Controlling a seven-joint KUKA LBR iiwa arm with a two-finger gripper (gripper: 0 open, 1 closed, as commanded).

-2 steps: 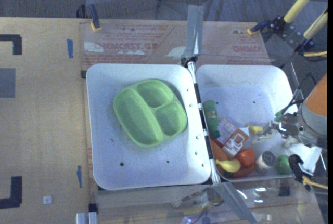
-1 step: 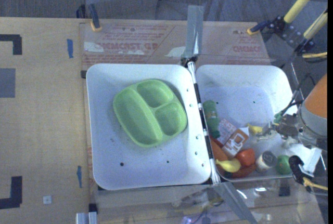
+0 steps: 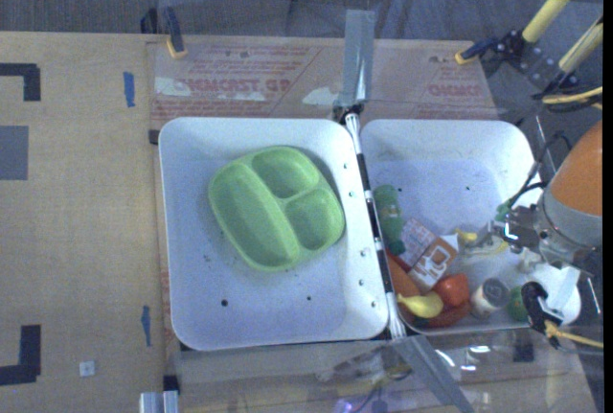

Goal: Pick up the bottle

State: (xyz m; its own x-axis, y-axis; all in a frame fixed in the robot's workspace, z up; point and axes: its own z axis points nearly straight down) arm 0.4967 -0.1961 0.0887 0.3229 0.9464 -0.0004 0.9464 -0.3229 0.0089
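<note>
A green bottle (image 3: 388, 208) lies in the right bin (image 3: 450, 148), along its left wall, with its length running up and down the view. A small white container with a grey top (image 3: 489, 294) stands near that bin's front edge. The grey arm with its orange band (image 3: 586, 173) comes in over the bin's right rim. My gripper (image 3: 514, 234) hangs low at the right side of the bin, well to the right of the green bottle and just above the white container. I see nothing held in it.
The right bin's front holds a clutter: an orange-and-white carton (image 3: 433, 258), a red tomato (image 3: 453, 287), a banana (image 3: 421, 306), a yellow item (image 3: 476, 243) and a green item (image 3: 518, 304). A green divided plate (image 3: 276, 207) lies in the left bin (image 3: 192, 286).
</note>
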